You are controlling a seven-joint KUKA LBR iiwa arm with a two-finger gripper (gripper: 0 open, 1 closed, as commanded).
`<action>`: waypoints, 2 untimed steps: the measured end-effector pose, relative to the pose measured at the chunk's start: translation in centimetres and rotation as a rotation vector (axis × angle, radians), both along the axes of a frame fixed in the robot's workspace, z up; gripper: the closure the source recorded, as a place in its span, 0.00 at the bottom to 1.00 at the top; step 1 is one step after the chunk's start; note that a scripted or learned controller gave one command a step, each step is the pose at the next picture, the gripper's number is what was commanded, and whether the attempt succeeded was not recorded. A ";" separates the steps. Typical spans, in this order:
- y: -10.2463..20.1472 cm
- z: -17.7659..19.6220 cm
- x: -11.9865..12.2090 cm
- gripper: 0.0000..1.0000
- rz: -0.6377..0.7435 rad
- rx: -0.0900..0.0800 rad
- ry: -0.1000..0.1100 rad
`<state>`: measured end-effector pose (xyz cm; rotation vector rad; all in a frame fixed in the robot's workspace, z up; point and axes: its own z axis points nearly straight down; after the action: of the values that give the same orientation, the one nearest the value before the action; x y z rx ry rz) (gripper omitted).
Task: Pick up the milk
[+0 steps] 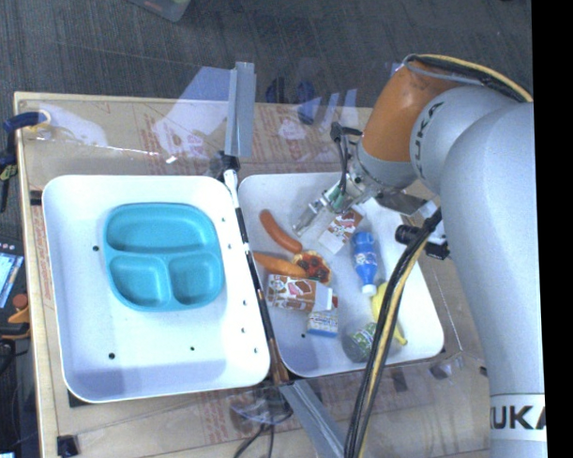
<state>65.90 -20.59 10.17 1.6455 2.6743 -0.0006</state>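
Arm reaches in from the right, orange band over the right bin's far edge. Gripper hangs low in that bin's upper middle, just beside a small white-and-red packet. Cannot tell from here how the claw is set; nothing seen between it.

Milk carton, brown and white, lies on its side in the right bin's left-centre, well short of the gripper. Just above it an orange carrot-like piece and a red sausage. Blue-and-white bottle lies to the right, a small blue-white box below the carton, a greyish round item near the front rim.

Left bin holds a blue divided plate.
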 end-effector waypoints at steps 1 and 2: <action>-0.2 -1.0 -0.1 0.00 0.051 0.002 0.003; 0.0 0.0 0.0 1.00 0.056 0.001 0.003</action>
<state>65.86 -20.61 10.21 1.5716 2.7216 -0.0010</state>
